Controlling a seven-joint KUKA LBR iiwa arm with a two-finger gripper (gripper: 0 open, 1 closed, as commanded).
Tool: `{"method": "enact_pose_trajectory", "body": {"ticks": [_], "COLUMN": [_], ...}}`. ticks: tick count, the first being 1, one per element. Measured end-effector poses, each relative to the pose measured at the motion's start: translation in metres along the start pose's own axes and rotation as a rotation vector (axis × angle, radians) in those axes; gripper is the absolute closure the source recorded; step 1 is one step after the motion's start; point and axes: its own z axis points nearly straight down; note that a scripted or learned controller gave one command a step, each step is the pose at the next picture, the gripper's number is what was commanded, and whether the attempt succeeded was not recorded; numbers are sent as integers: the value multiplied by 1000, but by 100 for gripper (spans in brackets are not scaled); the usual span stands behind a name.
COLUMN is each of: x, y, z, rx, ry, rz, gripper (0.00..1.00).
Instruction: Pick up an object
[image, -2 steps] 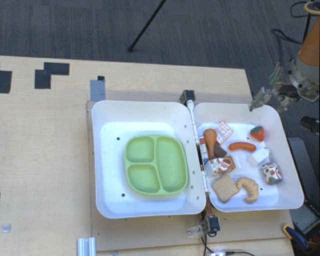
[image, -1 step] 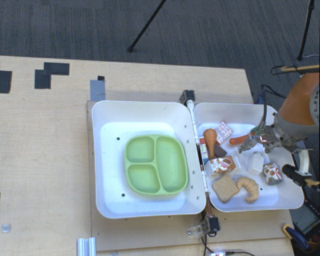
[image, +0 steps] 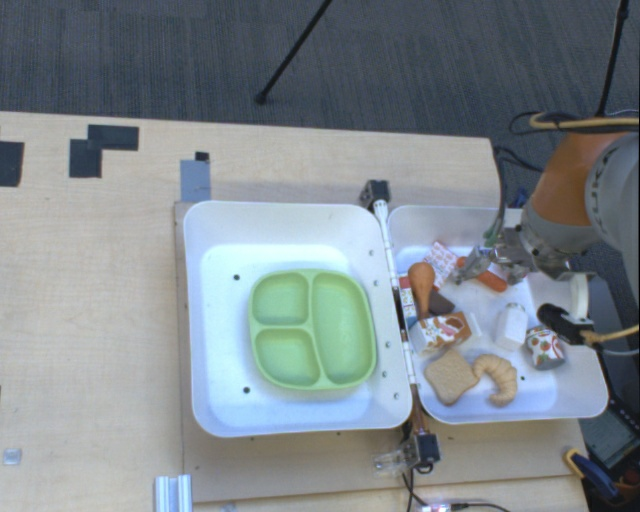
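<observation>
My gripper (image: 483, 264) hangs low over the back of the right bin (image: 580, 400), at the end of the grey arm with its orange band (image: 566, 185). An orange-red piece (image: 493, 282) lies directly below and beside it; whether the two touch is unclear. Left of the gripper lies a red-and-white packet (image: 443, 254). An orange-brown drumstick (image: 422, 283) rests by the bin's left wall. A toast slice (image: 452, 377) and a croissant (image: 498, 379) lie at the front. A white bottle (image: 513, 323) lies mid-bin.
The left bin (image: 215, 300) holds a green divided plate (image: 312, 330). A printed wrapper (image: 443, 330) and a small patterned cup (image: 545, 348) also lie in the right bin. A ridge with clamps (image: 388, 290) separates the bins. Cables run along the right side.
</observation>
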Motion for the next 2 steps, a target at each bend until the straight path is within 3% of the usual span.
{"method": "enact_pose_trajectory", "body": {"ticks": [1, 2], "x": [0, 55], "y": [2, -13], "z": [-12, -122], "rx": [-6, -2], "ry": [-1, 0], "rz": [-3, -1], "gripper": [100, 100]}}
